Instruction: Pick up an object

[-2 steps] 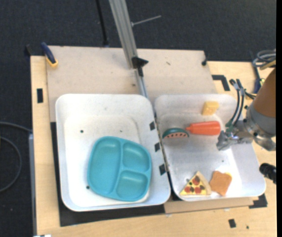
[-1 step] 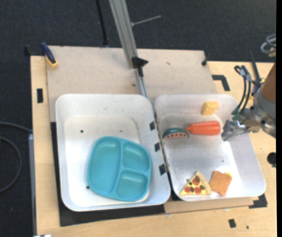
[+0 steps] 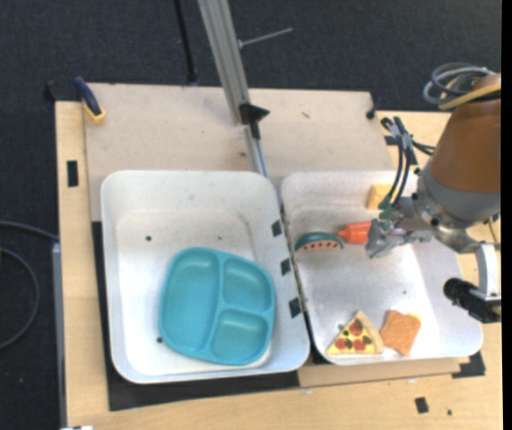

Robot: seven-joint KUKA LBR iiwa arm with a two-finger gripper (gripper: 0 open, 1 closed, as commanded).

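Arm (image 3: pixel 466 164) reaching into the right bin (image 3: pixel 435 325), gripper (image 3: pixel 381 237) low beside an orange carrot (image 3: pixel 356 233), jaw spread hard to tell from here, watermelon slice (image 3: pixel 316 243) just left, pizza (image 3: pixel 356 337) and toast (image 3: pixel 401 331) near the front, teal plate (image 3: pixel 217 305) in the left bin (image 3: pixel 130 231).

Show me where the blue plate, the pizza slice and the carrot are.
blue plate (image 3: pixel 217 305), camera view, middle divider.
pizza slice (image 3: pixel 356 337), camera view, topped centre.
carrot (image 3: pixel 356 233), camera view, orange body.

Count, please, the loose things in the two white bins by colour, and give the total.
Teal: 1, the divided plate
Orange: 2, the carrot-like piece and the flat piece
Yellow: 1, the block
Mixed colours: 2, the pizza slice and the watermelon slice
Total: 6
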